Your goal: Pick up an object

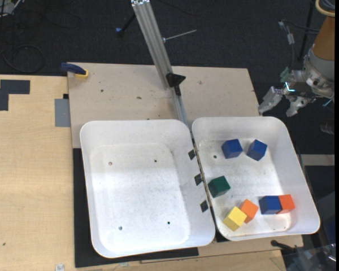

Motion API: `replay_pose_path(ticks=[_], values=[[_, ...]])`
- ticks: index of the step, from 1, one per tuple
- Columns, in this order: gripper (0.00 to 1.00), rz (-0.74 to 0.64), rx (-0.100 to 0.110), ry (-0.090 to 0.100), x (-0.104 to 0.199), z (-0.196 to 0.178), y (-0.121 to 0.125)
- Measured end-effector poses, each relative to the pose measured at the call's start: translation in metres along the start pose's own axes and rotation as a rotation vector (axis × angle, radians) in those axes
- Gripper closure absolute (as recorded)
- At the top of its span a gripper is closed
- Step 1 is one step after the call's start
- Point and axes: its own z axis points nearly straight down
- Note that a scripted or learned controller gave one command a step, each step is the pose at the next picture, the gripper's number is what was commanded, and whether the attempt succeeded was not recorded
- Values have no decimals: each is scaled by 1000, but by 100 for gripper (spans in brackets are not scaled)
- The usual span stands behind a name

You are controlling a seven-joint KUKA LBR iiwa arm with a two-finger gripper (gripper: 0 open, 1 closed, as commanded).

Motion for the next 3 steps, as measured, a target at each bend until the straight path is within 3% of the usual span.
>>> replay_pose_path(ticks=[1, 3], values=[[0, -4, -4, -2, 1, -3, 1], [0, 0, 1, 0, 8, 100, -9]])
